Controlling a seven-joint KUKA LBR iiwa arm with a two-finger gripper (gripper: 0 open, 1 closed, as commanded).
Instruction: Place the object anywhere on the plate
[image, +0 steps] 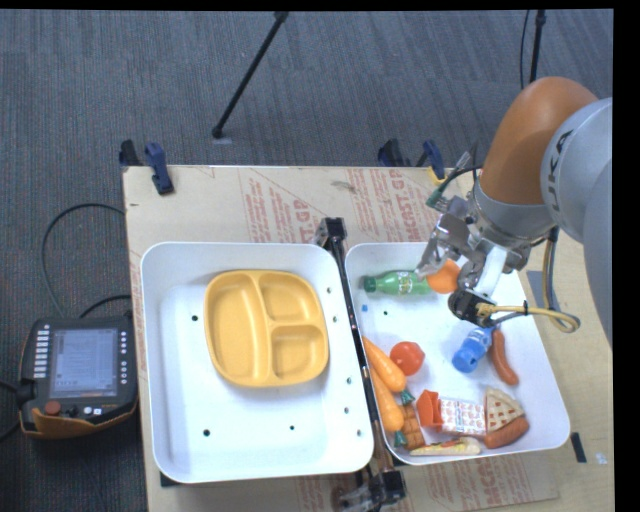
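The plate (267, 327) sits in your left bin (170, 420); your gripper (452, 268) hangs over the right bin's (545, 395) far side, near the green bottle (397, 285). Jaws' state: cannot tell.

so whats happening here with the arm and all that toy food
A grey KUKA arm reaches in over the right bin, its gripper low near a green bottle and a small orange item at the bin's far end. Carrots, a tomato, sausages and other toy food lie loose there. The yellow divided plate sits in the left bin with nothing on it yet.
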